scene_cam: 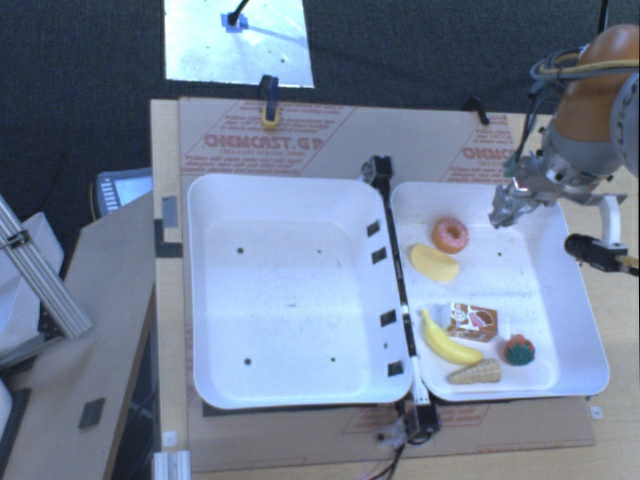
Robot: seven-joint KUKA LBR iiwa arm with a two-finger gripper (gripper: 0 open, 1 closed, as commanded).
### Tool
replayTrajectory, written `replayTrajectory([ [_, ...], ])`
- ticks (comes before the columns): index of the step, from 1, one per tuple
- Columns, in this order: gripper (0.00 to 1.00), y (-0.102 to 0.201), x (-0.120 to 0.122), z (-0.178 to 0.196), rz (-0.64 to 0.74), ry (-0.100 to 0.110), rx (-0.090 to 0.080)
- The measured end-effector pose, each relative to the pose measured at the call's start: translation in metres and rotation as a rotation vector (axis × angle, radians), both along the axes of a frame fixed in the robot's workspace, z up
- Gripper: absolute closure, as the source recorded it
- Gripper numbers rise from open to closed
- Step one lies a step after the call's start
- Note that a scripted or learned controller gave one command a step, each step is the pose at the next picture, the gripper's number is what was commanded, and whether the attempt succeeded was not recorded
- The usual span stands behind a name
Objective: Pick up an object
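1. Grey and orange, the arm (600,88) is reaching in from the right of your view, and its gripper (503,211) is hanging over the far edge of the right bin (575,308).
2. You are looking at jaws that are dark and small here; whether they are spread or pressed together cannot be told, and nothing is showing between them.
3. Just to the near-left of the jaws, the pink-iced doughnut (450,234) is lying flat on the bin floor, apart from the gripper.
4. Touching the doughnut's near side, a pale yellow lemon-like piece (434,263) is lying a little further from the jaws.
5. Well toward you from the jaws, the banana (446,341) is curving along the bin's left wall.
6. Right beside the banana, a small printed carton (472,322) is lying on the side nearer the jaws' line.
7. Nearest to you and furthest from the jaws, a tan wedge (474,372) is lying below the banana, with a red-and-green strawberry-like piece (518,349) just to its right.
8. Far to the left of the jaws, the left bin (290,298) is sitting side by side with the right one, joined by black clips (380,256) along the shared rim.
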State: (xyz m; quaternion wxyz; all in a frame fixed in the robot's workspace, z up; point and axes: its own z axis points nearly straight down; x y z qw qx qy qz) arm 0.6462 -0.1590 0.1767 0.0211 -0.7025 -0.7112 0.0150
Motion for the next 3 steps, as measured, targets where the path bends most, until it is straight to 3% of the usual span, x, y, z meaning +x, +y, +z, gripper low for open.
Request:
replayTrajectory([
  [3, 1.00, 0.000, -0.001, 0.017, 0.006, 0.019, 0.004],
])
